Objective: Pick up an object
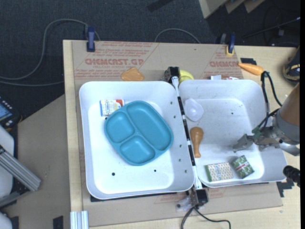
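**benchwatcher:** So where's the arm at? The tool [244, 143] hangs low over the right bin [224, 92], right side of it, just above the small green packet [242, 166]. I honestly can't tell whether it's spread or pinched together, it's just a dark blur at that angle. Nothing looks lifted to me.

**gripfan22:** Agreed, I'd call this the approach step, no grab yet. Everything in that bin lies flat on the floor: the green packet near the front right, a pale patterned packet [218, 171] just left of it, an orange-brown drumstick-shaped toy [196, 140] against the left wall, and a clear round thing [193, 109] farther back.

**benchwatcher:** Left bin [95, 142] has the blue divided plate [137, 131] and a little carton [110, 106] tucked at its far-left edge. Way out of reach for this pass, I think.

**gripfan22:** Yeah. My guess is the green packet is the target since it's closest. Next move needs the tool to shift slightly nearer and drop straight onto it. Flat packets are tricky though, easy to skid off the bin floor.

**benchwatcher:** Stuff on the surface [143, 56] behind the bins looks irrelevant.
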